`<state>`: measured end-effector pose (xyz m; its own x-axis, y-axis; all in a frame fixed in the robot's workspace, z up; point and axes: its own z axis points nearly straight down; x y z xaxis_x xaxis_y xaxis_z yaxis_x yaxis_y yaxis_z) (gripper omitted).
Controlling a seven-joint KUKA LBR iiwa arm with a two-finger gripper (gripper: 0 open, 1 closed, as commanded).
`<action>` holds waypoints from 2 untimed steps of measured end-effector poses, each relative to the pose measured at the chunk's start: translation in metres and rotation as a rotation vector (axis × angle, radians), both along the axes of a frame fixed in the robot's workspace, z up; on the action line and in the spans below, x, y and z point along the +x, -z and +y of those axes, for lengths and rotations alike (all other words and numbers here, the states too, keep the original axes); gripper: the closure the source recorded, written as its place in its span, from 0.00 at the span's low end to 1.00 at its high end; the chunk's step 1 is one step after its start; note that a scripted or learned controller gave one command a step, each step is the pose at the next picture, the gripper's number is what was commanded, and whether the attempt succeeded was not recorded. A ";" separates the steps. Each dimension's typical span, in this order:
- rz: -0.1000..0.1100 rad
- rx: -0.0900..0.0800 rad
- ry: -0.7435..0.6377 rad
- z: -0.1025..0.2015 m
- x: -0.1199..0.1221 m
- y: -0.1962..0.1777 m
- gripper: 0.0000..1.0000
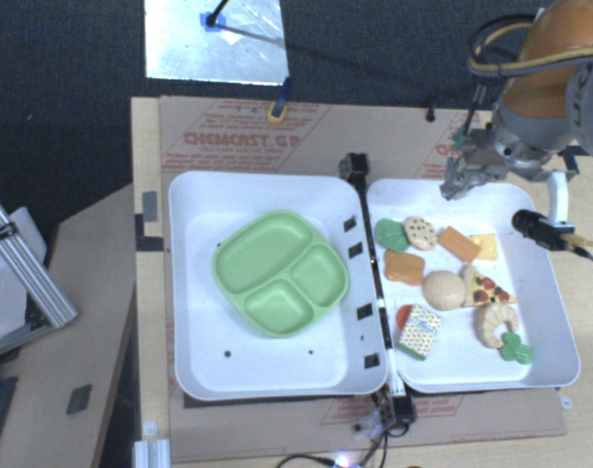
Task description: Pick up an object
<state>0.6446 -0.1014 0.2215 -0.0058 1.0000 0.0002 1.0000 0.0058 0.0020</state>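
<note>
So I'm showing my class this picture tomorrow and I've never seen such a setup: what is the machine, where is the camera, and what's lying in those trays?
It is one picture, from a fixed camera above the bench, looking down at a slant. The grey and orange shape at upper right is a robot arm; its gripper hangs over the far edge of the right bin. That bin holds toy food: a cookie, a bun, a pizza slice, a small box and more. The left bin holds a green divided plate. Nothing is seen held.

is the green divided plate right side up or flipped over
Right side up: the green three-compartment plastic plate in the left white bin shows its three hollow compartments facing up.
</note>
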 end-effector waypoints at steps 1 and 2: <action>0.000 -0.001 0.003 0.046 -0.009 -0.001 1.00; 0.001 -0.001 0.003 0.091 -0.034 0.003 1.00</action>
